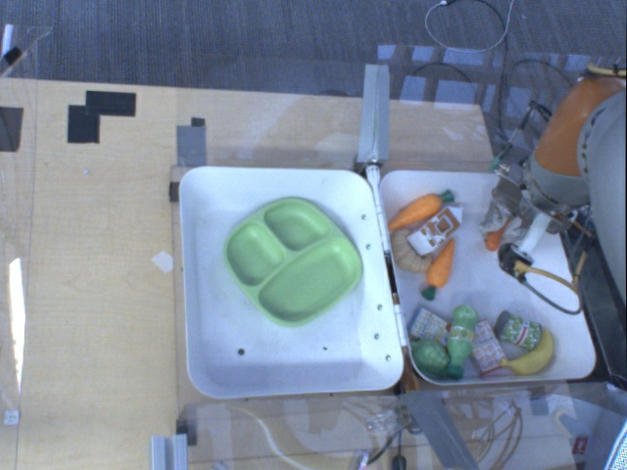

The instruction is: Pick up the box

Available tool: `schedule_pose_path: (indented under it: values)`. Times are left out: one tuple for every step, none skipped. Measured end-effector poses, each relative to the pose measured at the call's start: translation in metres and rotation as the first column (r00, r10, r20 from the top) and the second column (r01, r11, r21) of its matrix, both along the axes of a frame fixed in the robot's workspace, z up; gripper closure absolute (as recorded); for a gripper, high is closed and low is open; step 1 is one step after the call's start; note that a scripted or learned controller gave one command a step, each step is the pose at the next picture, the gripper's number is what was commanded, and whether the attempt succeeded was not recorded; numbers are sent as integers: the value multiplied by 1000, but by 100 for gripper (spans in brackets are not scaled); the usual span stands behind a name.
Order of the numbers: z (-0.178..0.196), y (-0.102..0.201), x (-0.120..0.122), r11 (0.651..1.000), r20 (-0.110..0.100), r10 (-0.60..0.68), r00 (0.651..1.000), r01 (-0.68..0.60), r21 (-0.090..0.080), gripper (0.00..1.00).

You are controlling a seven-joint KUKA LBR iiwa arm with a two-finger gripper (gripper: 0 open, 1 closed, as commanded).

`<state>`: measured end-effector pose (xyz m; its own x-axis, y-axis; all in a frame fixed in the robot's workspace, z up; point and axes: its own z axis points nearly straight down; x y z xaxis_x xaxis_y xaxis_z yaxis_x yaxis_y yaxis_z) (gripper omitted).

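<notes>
The box [434, 231] is a small brown and white carton lying in the upper left part of the right bin [578, 360], between two carrots. My gripper [505, 218] hangs over the bin's upper right part, to the right of the box and apart from it. The wrist and its cables cover the gripper's tips. A small orange item [493, 239] lies just below the gripper.
One carrot [419, 211] lies above the box and another [440, 265] below it, with a round biscuit-like item [405, 253] beside it. A green bottle [458, 339], small packets [487, 347] and a banana [535, 358] crowd the front. The left bin [206, 360] bears a green divided plate [293, 259].
</notes>
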<state>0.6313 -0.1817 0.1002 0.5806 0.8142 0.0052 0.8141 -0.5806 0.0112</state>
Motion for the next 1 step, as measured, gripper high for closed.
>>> schedule_pose_path:
  values:
    - [0, 0, 0, 1000, 0, 1, 1000, -1, 0, 0]
